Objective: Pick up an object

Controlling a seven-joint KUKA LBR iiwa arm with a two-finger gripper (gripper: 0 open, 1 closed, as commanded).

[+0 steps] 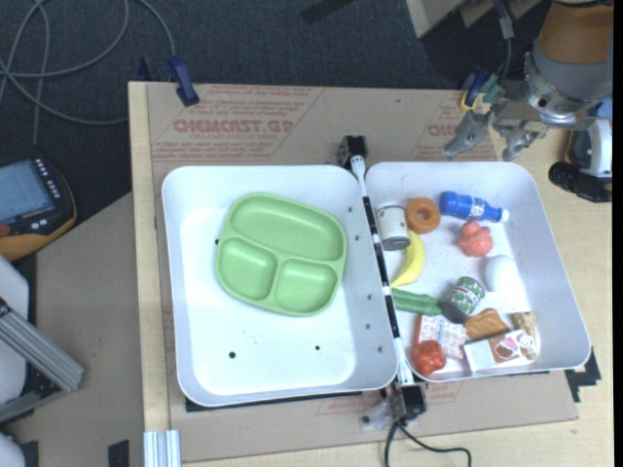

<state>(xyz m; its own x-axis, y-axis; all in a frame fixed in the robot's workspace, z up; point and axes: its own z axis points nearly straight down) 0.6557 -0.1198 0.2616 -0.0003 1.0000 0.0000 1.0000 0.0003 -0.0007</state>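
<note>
robotics lab: cardboard-topped bench (292, 115), loose cables (58, 27)

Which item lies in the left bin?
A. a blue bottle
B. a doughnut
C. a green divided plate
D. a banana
C: the green divided plate lies alone in the left bin, while the banana, blue bottle and doughnut all lie in the right bin.

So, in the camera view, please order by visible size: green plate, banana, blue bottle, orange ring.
1. green plate, clearly the largest.
2. banana and blue bottle: they look alike, so no ranking.
3. orange ring, the smallest.
</note>
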